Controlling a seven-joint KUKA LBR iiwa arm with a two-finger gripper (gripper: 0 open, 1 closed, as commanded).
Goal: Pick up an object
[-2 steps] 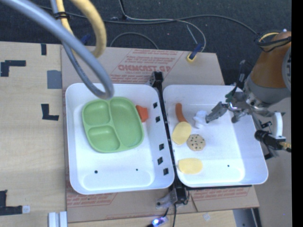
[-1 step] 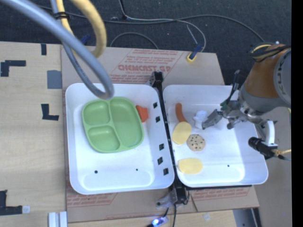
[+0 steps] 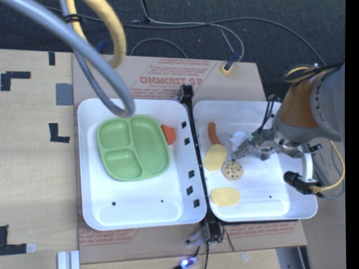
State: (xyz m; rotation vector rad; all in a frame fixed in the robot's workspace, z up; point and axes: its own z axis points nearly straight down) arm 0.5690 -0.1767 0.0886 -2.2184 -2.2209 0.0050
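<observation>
My gripper (image 3: 240, 150) reaches in from the right and sits low in the right bin (image 3: 269, 203), near its middle. Just below its tip lies a round speckled cookie (image 3: 231, 170). A pale crumpled object (image 3: 238, 137) lies right above the tip, touching or nearly touching it. A yellow oval piece (image 3: 215, 157) is to the left of the gripper, and an orange-brown sausage (image 3: 213, 132) lies beyond that. Another yellow oval (image 3: 225, 196) rests near the bin's front. I see nothing clearly held.
The left bin (image 3: 90, 167) holds a green divided plate (image 3: 133, 148) with a small orange piece (image 3: 169, 133) at its right edge. A grey hose (image 3: 95, 66) and a yellow hose (image 3: 109, 15) cross the upper left. Black clips (image 3: 193, 150) run along the wall between the bins.
</observation>
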